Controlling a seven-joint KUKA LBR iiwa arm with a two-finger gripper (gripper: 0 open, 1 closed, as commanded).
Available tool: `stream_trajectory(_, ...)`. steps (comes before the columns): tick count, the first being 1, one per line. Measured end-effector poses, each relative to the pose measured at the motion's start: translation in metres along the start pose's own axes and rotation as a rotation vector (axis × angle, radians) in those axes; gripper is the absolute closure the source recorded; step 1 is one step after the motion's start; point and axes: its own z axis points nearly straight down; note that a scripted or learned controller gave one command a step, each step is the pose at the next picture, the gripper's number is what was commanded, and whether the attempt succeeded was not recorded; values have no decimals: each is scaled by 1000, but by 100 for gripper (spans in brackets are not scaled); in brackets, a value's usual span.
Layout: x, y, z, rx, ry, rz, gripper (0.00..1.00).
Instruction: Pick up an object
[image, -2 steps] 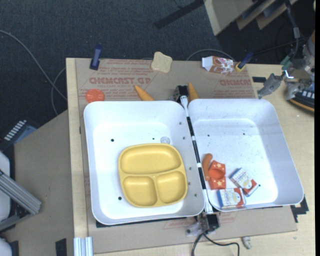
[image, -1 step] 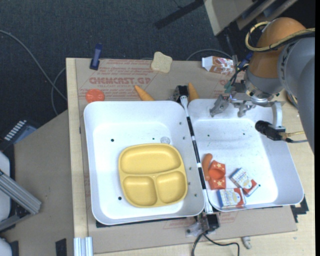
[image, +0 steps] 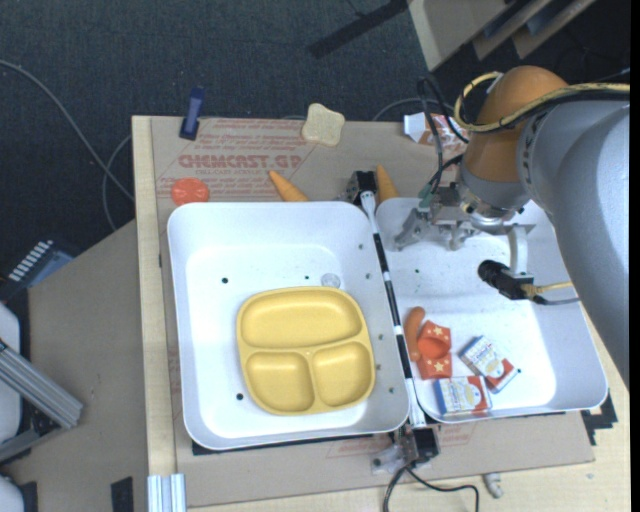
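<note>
Gripper: the gripper (image: 432, 226) is low over the far left corner of the right bin (image: 560, 395); whether it is spread or pinched cannot be told.
Right bin: near its front edge lie a red packet (image: 432, 349), an orange piece (image: 414, 324) touching it, and two white cartons (image: 487, 360), close together.
Left bin: the left bin (image: 200, 260) holds a yellow divided tray (image: 304, 348).
Counter: a carrot (image: 288, 187) and bread piece (image: 323, 123) lie near the far edge.

overhead camera, slanted down, both bins (image: 200, 260) framed
</note>
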Motion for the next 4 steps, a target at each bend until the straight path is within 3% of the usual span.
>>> stream_trajectory(1,-99,1,-55,-7,-5,2,0)
stream_trajectory(2,-38,-76,-14,-2,-1,1,0)
stream_trajectory(3,-113,-28,-1,-3,-3,2,0)
stream_trajectory(4,-96,-131,-66,-3,-1,1,0)
